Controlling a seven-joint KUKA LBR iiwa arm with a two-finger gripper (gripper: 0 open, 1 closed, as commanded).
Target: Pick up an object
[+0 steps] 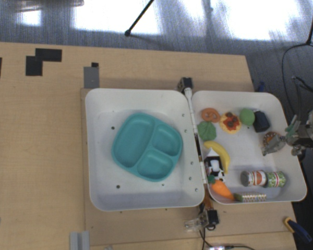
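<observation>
My gripper (272, 144) reaches in from the right and hangs low over the right side of the right bin (289, 163). A small brownish thing shows at its tip, and I cannot tell whether it is gripped. Several small objects lie in this bin. Along the far side are an orange disc (210, 114), a red and yellow toy (230, 122), a green ball (247, 116) and a dark blue block (261, 122). A banana (219, 154), a green leafy piece (206, 129), a black and white toy (214, 166) and a carrot (222, 190) lie by the left wall. A can (263, 179) lies on its side near the front.
The left bin (96, 139) holds a teal divided plate (147, 146). A patterned strip (253, 197) lies along the right bin's front wall. Clips sit on the seam between the bins at the back (186, 84) and the front (204, 219). Dark cables loop beyond the bench's right edge.
</observation>
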